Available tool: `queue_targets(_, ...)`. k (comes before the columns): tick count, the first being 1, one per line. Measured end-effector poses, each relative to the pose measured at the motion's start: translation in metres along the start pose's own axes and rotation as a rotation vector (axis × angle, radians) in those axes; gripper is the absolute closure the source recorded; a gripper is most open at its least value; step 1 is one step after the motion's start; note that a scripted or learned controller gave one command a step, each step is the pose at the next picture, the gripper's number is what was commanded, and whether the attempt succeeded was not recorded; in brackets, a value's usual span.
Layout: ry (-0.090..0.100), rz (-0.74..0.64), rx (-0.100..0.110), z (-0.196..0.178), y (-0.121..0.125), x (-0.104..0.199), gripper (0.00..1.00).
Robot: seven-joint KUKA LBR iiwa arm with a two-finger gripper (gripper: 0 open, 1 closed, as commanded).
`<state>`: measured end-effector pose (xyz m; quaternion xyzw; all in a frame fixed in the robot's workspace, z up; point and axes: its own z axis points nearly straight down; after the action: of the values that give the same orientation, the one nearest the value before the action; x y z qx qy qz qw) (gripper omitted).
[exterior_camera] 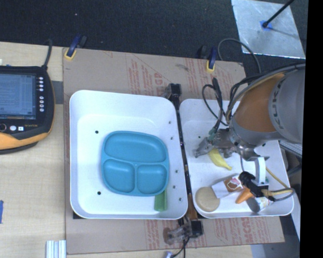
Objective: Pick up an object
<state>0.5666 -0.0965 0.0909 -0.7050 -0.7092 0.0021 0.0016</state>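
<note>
**Gripper low in the right bin, beside the banana**

A small yellow banana (220, 159) lies in the middle of the right bin (196, 119), slanting from upper left to lower right. The gripper (204, 148) is down in the same bin, just to the banana's upper left and very close to it. The view does not settle whether they touch. Whether the gripper is spread or closed cannot be told from this angle, and nothing can be seen held in it. The grey arm (270, 111), with its orange band, hangs over the bin's right half and hides part of the floor there.

Toward the near edge of the right bin are three more things. A round tan disc (206, 199) lies at the near left corner. A white piece with a red-brown patch (229, 184) is just to its right. A small orange carrot (244, 197) lies further right again, close to the near wall.

The left bin (84, 149) holds a blue divided plate (135, 163) in its middle. A green piece (160, 201) lies against the plate's near right corner.

Both bins sit on a brown cardboard sheet (126, 71) clipped to the wooden bench (21, 200). A handheld control pad (17, 102) with a lit screen lies on the bench, well to the left of the bins.
</note>
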Motion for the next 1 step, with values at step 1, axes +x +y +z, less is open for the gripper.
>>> queue_targets(1, -0.003, -0.003, 0.001, -0.0105, 0.0001, -0.0016, 1.0)
